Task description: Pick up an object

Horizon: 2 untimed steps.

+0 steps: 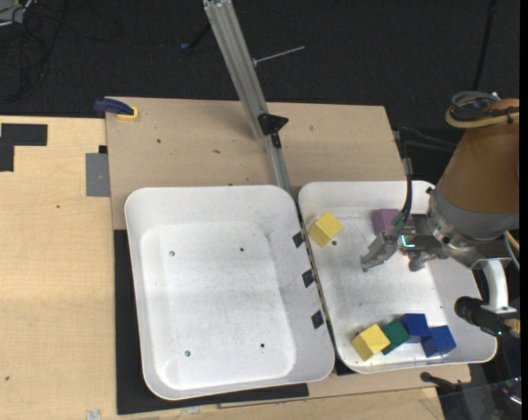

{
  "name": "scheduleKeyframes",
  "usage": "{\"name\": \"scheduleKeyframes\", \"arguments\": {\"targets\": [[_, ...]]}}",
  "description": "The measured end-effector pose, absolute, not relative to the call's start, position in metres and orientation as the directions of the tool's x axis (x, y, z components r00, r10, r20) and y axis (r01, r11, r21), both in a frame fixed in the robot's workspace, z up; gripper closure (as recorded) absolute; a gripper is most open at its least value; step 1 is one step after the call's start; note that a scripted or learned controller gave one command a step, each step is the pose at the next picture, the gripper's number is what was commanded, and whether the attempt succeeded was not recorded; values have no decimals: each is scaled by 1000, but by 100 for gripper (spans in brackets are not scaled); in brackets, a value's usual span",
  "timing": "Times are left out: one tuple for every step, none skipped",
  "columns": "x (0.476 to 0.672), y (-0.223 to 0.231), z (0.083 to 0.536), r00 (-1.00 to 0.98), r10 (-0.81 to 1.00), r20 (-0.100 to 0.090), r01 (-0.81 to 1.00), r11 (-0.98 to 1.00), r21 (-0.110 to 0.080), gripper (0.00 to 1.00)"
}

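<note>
The right bin [351, 199] holds several blocks. A yellow block [326, 228] lies near its upper left. A purple block [385, 220] sits just behind my gripper [395, 255], partly hidden by it. My gripper hangs low over the middle of the bin, open, with its fingers [375, 254] spread and nothing between them. Along the bin's front edge lie a second yellow block [369, 341], a green block [393, 334] and two blue blocks [414, 325] [438, 341], close together.
The left bin [158, 208] stands beside the right one, with black clips [308, 277] along the shared edge. A slanted aluminium bar [242, 68] rises behind the bins. The arm's orange band [478, 169] hangs over the right bin's right side.
</note>
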State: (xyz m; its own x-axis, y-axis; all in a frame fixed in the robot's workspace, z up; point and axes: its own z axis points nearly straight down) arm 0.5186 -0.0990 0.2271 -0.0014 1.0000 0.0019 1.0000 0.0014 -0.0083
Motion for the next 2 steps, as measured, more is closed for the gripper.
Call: {"name": "scheduleKeyframes", "arguments": {"targets": [[519,-101,229,4,1000,1,1000,-4,-3,0],[509,-98,179,1,1000,2,1000,-1,-9,0]]}}
